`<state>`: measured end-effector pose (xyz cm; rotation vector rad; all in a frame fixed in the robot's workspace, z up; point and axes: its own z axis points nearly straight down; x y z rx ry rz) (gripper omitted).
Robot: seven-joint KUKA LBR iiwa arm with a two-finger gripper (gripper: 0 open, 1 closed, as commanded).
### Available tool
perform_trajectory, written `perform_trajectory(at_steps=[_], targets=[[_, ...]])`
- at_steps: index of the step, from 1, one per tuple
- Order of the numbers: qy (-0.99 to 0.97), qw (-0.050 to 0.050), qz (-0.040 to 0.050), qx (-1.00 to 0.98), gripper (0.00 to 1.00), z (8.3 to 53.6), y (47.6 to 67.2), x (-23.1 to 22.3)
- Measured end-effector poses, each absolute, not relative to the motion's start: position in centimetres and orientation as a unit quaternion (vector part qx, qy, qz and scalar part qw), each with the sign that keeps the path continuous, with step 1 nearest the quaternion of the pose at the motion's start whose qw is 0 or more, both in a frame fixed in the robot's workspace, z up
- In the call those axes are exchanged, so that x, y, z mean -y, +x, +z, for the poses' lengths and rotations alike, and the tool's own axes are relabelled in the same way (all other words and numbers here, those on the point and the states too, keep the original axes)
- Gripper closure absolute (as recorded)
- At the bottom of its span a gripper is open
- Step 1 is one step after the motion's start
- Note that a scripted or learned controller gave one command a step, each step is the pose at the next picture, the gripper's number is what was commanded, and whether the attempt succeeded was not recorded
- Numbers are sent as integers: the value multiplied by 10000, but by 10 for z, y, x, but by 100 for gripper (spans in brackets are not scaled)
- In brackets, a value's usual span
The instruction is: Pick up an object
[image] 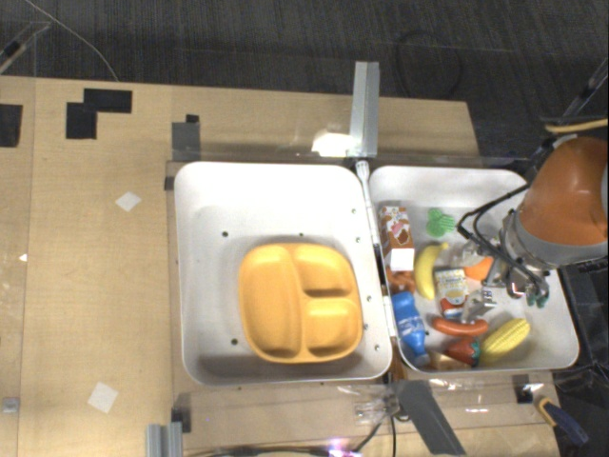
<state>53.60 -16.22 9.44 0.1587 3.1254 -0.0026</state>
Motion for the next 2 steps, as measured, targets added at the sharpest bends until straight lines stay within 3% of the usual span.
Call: perform_trajectory(at_steps=[1, 2], targets=[[-22, 82, -12, -10000, 0, 90, 529, 160], [1530, 65, 8, -9882, 0, 89, 589, 143]])
